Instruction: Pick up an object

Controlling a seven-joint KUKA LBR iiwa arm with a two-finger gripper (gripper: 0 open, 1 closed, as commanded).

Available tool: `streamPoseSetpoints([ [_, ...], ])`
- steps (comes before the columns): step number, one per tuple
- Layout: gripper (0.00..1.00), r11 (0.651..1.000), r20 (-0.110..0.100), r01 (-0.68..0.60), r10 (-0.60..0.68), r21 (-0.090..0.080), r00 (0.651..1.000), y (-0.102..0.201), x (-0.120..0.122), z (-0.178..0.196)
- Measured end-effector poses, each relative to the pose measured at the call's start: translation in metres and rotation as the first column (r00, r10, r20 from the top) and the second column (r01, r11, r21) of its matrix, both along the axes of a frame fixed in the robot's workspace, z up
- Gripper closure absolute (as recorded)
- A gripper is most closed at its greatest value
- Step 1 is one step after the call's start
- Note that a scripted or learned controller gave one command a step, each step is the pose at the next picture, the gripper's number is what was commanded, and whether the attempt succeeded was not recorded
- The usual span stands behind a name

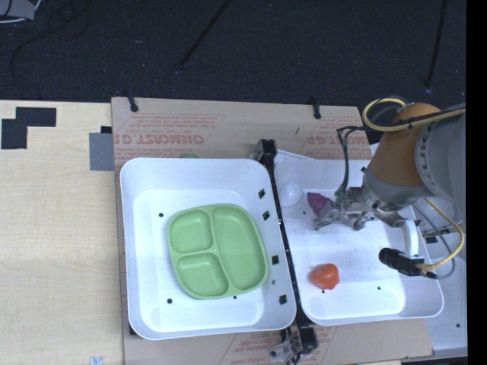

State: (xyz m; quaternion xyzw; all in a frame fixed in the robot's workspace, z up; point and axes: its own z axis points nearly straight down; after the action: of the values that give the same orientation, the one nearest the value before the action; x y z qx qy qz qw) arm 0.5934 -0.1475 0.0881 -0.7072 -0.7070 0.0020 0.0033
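A: Far left, a green tray (pixel 218 250) in the left bin (pixel 144 204). Not near the arm at all.

B: Next, in the right bin (pixel 365 299): a small purple thing (pixel 317 201), then the gripper (pixel 329 219), just right of it and a bit lower.

A: Open or closed?

B: Hard to tell. Too small and blurry.

A: Anything else?

B: A red thing (pixel 325 276), lower down, well apart. Purple one closer, probably the one to grab.

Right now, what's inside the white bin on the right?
The right white bin holds a small red-orange object and a purple object beside the gripper. The grey arm covers the bin's far corner.
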Motion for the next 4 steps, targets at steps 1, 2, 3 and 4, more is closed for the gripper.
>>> streamPoseSetpoints([
  [1, 1.0, 1.0, 0.003, 0.002, -0.002, -0.001, 1.0, -0.001, 0.001, 0.013],
  [2, 1.0, 1.0, 0.01, 0.0, 0.0, -0.002, 1.0, -0.002, 0.0, 0.077],
  [3, 1.0, 1.0, 0.01, 0.003, -0.003, -0.002, 1.0, -0.005, -0.01, 0.128],
  [4, 1.0, 1.0, 0.01, -0.001, 0.001, -0.003, 1.0, -0.006, -0.009, 0.177],
])
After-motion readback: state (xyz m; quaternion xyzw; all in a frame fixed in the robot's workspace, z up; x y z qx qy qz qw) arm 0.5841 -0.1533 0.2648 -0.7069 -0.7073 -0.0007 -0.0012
